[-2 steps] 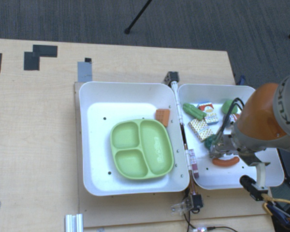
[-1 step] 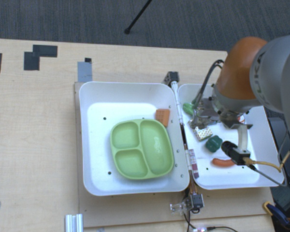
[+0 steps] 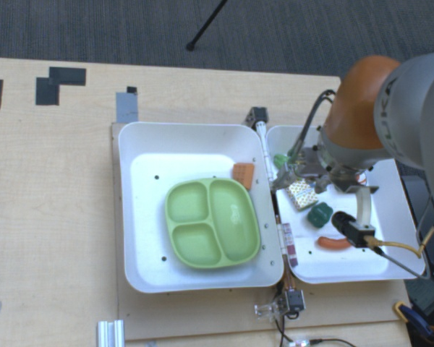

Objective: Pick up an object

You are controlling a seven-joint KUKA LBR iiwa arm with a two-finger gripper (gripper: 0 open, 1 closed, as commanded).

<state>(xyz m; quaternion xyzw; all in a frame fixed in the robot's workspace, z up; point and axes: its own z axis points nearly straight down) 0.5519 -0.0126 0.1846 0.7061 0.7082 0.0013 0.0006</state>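
A: Status on the pick?

B: Not done, by my read. The arm (image 3: 390,114) hangs over the right bin (image 3: 398,262), its wrist covering the bin's upper half. The gripper (image 3: 298,173) sits low at the bin's 10 o'clock corner, close to the divider.

A: Jaws?

B: Cannot tell. Wrist and cables mask them, so nothing confirms a hold.

A: Candidates?

B: A patterned packet (image 3: 301,192) lies just below the gripper, at its 6 o'clock, likely the target. A dark green piece (image 3: 319,215) sits at the packet's 4 o'clock, a red sausage-shaped item (image 3: 334,243) beyond it toward the bin's near edge. A small green thing (image 3: 281,160) peeks out at the gripper's 10 o'clock.

A: Left bin?

B: The left bin (image 3: 141,215) holds a green divided plate (image 3: 213,223), with an orange block (image 3: 243,172) at the plate's 1 o'clock.

A: Remaining?

B: Close, lift, clear the bin.
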